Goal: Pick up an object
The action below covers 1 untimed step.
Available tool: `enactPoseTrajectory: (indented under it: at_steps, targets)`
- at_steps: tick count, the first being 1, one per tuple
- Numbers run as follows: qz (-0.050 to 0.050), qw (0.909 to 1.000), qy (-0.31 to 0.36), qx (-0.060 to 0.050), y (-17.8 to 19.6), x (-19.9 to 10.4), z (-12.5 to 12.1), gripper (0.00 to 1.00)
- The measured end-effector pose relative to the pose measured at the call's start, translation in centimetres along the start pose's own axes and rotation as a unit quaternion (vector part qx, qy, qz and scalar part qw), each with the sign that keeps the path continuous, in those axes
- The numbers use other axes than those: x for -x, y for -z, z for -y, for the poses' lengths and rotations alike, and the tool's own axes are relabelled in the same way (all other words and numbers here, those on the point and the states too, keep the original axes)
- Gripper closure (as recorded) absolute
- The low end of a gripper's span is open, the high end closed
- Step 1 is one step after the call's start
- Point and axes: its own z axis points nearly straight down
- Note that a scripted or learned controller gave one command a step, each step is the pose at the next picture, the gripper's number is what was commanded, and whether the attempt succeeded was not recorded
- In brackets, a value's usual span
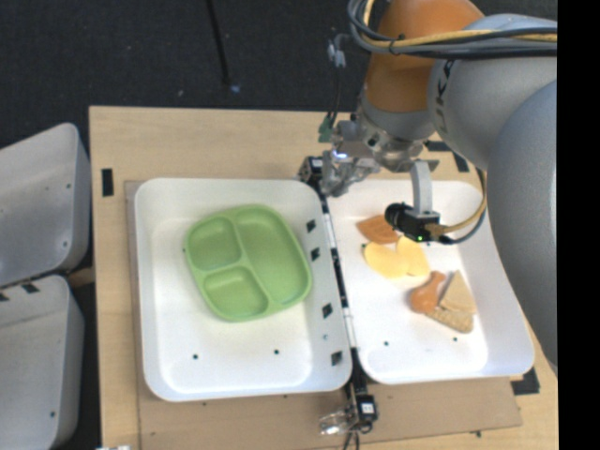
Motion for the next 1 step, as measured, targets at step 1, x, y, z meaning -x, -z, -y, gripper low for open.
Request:
enactPoseTrajectory:
  at_steps: [1]
  targets:
    - [0.0, 1.0, 0.0, -0.002, -1.42, -5.73, 0.32, 1.0]
